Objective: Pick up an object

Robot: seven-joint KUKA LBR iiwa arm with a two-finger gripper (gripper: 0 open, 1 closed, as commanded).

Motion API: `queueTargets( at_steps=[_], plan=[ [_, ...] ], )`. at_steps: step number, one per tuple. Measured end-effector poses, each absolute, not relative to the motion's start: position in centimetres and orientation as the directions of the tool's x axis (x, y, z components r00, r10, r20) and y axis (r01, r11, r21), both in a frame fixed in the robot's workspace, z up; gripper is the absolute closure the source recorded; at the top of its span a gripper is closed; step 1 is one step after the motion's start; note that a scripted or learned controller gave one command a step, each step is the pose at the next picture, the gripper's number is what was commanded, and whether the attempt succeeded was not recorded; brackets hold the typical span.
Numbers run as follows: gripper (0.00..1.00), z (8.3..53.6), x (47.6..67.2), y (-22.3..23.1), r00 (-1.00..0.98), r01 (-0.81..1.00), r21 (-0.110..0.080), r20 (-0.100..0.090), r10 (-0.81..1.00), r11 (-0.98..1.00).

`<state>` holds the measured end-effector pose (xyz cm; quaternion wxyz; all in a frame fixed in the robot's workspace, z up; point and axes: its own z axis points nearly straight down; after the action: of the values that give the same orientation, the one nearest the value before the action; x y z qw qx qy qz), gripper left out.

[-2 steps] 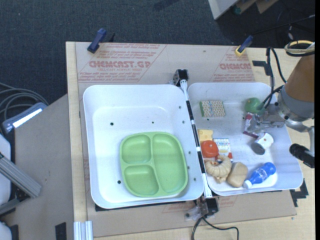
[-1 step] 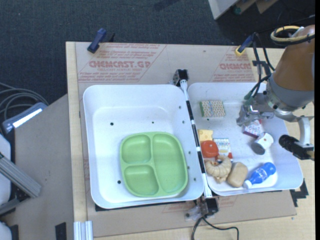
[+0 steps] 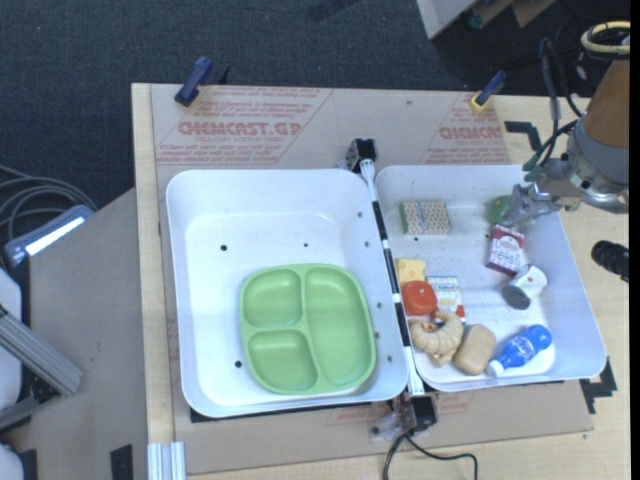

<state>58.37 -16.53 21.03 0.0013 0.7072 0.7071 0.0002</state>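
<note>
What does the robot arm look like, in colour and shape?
The arm is a round grey body with an orange band above the wrist. Dark cables run beside it. Its end effector is small, grey and metallic.

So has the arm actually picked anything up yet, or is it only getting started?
Nothing looks picked up yet. The gripper is low over the far end of the right bin, beside a green item and above the red packet; I can't tell whether it is gripping anything. The blue bottle, the pretzel-shaped toy and the rest lie in that bin. The grasp and lift remain.
</note>
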Motion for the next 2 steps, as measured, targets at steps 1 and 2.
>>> queueTargets(
  at_steps=[1, 2],
  plan=[
    [0.00, 21.0, 58.4, -16.5, 0.000, 1.000, 0.002, -0.001, 1.000, 0.000],
    [0.00, 9.5, 61.8, -20.2, -0.001, 1.000, 0.002, -0.001, 1.000, 0.001]
  ],
)
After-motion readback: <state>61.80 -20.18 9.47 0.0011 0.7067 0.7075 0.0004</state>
